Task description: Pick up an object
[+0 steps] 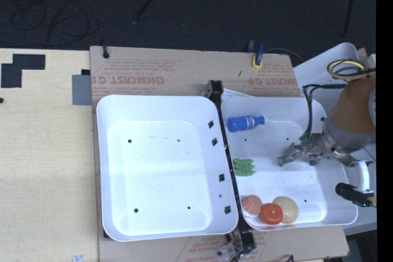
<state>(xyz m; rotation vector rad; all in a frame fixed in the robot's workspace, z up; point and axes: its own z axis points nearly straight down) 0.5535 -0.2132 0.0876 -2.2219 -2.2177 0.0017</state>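
Red tomato down front in right bin, between peach and potato. Gripper above, blue bottle beyond; can't tell on fingers.

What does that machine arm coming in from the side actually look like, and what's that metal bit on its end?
The arm is bulky and rounded, with an orange-brown band above its wrist. Black cables loop around it, and a yellow one coils above. Its end is the pincer: a small grey metal piece with thin fingers, over the right bin.
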